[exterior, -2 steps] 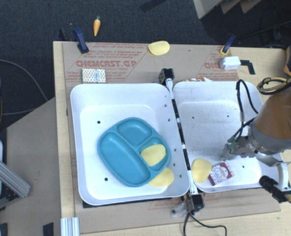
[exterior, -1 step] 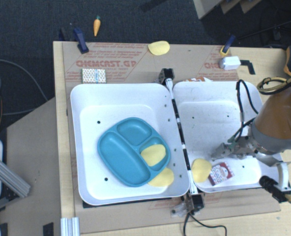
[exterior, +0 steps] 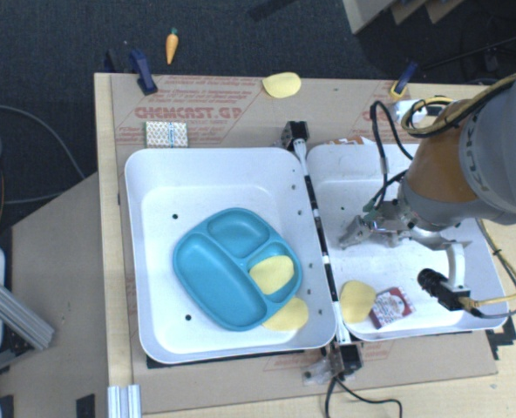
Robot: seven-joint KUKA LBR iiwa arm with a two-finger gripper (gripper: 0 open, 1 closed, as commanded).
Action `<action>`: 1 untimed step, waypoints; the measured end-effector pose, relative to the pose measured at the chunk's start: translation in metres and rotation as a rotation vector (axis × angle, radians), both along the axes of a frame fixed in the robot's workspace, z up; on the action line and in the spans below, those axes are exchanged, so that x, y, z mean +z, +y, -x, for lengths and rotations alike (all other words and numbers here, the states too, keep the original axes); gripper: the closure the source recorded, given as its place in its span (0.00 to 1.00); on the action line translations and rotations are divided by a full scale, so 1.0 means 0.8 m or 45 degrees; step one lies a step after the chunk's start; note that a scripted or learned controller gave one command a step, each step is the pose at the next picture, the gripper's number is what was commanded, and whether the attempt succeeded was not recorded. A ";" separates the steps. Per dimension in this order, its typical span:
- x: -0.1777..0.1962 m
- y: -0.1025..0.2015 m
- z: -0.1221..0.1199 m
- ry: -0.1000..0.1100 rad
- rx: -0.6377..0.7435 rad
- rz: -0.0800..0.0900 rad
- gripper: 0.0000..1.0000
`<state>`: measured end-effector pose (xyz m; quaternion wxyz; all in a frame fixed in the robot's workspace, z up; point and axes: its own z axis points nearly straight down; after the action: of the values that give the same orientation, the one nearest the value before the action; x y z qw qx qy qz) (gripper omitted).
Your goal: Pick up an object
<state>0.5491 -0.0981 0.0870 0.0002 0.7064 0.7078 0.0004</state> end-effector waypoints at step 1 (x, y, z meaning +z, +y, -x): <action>0.059 -0.086 -0.002 -0.001 -0.003 0.003 0.00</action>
<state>0.5511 -0.1671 0.1346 0.0012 0.7073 0.7069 -0.0002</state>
